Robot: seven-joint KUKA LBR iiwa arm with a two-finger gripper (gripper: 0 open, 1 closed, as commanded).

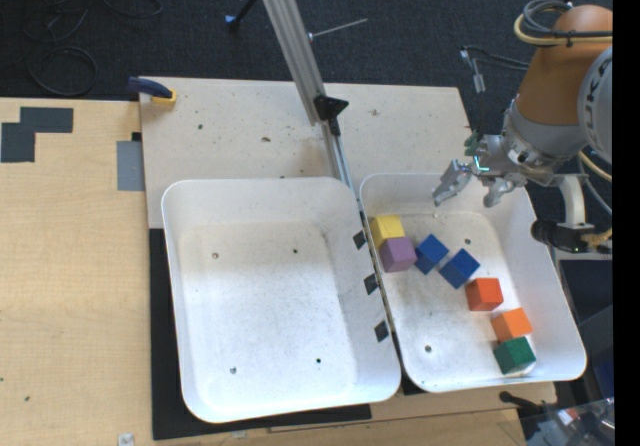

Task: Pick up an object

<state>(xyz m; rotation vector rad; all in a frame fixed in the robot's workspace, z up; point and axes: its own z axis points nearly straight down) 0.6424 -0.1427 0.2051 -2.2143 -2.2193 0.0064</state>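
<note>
Camera view notes: my tool (472,186) hangs spread open and empty over the right bin's (560,329) far edge, nothing picked yet, nearest candidate the blue cube (431,253) below it.

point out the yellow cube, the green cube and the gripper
yellow cube (387,227), camera view, on its top face
green cube (516,354), camera view, on its top face
gripper (470,189), camera view, midway between its two fingertips
</note>
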